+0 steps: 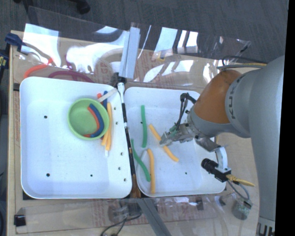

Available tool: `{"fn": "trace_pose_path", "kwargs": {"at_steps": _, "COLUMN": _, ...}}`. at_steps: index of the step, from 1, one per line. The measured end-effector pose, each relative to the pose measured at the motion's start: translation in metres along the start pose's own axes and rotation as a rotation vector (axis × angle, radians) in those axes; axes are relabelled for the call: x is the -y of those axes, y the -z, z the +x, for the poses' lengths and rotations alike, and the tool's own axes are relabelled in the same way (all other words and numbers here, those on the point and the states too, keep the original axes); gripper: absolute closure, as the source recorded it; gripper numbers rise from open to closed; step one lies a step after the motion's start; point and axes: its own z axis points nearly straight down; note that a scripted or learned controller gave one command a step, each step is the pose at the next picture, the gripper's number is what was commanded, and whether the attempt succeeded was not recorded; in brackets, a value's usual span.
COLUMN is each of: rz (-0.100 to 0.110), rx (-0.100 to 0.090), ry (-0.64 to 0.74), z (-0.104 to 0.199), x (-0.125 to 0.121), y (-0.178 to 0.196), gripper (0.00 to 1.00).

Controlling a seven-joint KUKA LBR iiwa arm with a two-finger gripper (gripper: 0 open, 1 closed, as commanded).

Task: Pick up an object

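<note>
My gripper (169, 138) hangs low over the middle of the right bin (198, 185), reaching in from the right. Just under it lie two short orange sticks, one (154, 133) to its left and one (170, 154) just below it. I see nothing held in the gripper. A straight green strip (143, 124) lies further left. A bent green strip (141, 162) and a long orange stick (151, 176) lie near the bin's front left.
The left bin (50, 159) holds a green bowl (82, 120) with blue and red curved pieces in it. Orange sticks (107, 132) and a white stick (106, 95) lie by that bin's right wall. Cables and red rings sit behind the bins.
</note>
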Motion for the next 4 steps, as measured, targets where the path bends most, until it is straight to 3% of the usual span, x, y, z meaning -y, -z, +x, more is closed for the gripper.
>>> {"fn": "trace_pose_path", "kwargs": {"at_steps": 1, "rz": 0.0, "rx": 0.0, "ry": 0.0, "z": 0.0, "x": 0.0, "y": 0.0, "gripper": 0.0}}
{"fn": "trace_pose_path", "kwargs": {"at_steps": 2, "rz": 0.001, "rx": 0.001, "ry": 0.003, "z": 0.0, "x": 0.0, "y": 0.01, "gripper": 1.0}}
{"fn": "trace_pose_path", "kwargs": {"at_steps": 3, "rz": 0.001, "rx": 0.001, "ry": 0.005, "z": 0.0, "x": 0.0, "y": 0.01, "gripper": 0.0}}
{"fn": "trace_pose_path", "kwargs": {"at_steps": 4, "rz": -0.004, "rx": 0.004, "ry": -0.065, "z": 0.004, "x": -0.018, "y": -0.011, "gripper": 0.0}}
